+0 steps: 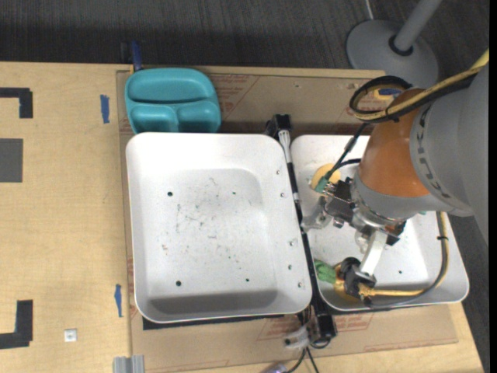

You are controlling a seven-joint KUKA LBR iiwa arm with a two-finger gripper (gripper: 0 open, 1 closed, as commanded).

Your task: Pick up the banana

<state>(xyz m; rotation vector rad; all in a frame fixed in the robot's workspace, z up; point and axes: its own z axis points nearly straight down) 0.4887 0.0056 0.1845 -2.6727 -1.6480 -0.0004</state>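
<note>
You see the left bin (210,208) across the frame's centre. The arm (435,154) comes in from the right over the right bin (421,253). A teal container (172,99) sits above the left bin. The gripper (332,205) hangs over the right bin's left half; you cannot tell whether it is spread or closed. A yellow tip, apparently the banana (320,180), lies just up-left of it.

Single fixed camera above bench (54,208) — slanted downward look, mid-range; frames bin (419,264) under gripper (320,212), second bin (210,208) beyond its tip — arm (435,154) entering from right.
</note>
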